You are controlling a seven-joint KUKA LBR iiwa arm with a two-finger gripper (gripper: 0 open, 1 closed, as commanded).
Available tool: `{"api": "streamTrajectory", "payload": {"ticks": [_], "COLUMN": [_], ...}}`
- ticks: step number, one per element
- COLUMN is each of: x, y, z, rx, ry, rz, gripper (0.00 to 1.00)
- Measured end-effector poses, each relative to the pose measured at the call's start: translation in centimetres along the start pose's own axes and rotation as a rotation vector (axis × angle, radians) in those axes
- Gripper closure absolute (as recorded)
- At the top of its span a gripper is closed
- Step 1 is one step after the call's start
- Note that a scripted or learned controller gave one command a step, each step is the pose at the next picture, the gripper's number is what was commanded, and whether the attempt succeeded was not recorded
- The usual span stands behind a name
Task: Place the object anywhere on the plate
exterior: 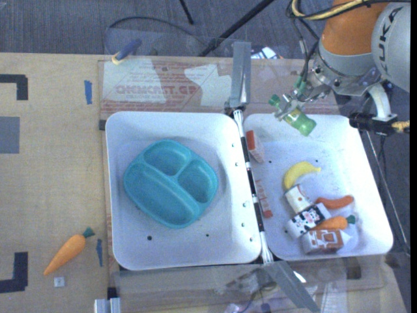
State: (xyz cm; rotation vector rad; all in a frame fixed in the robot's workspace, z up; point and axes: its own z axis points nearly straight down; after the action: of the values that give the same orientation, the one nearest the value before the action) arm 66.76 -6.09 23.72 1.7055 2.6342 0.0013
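Behind the left bin (124,126), on the cardboard sheet (156,87): faint reddish print, too blurred to read for certain. On the arm's grey casing (391,34), above the right bin (365,149): dark letters, seemingly "KUKA", cut off at the edge.

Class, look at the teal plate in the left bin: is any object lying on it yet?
No. The teal plate in the left bin has bare compartments, while the banana lies in the right bin.
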Motion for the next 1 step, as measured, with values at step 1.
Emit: {"api": "streamTrajectory", "payload": {"ticks": [1], "x": [10.06], "y": [-0.48], "z": [3.61], "rx": [0.0], "ry": [0.002], "rz": [-0.144], "gripper": [1.0]}}
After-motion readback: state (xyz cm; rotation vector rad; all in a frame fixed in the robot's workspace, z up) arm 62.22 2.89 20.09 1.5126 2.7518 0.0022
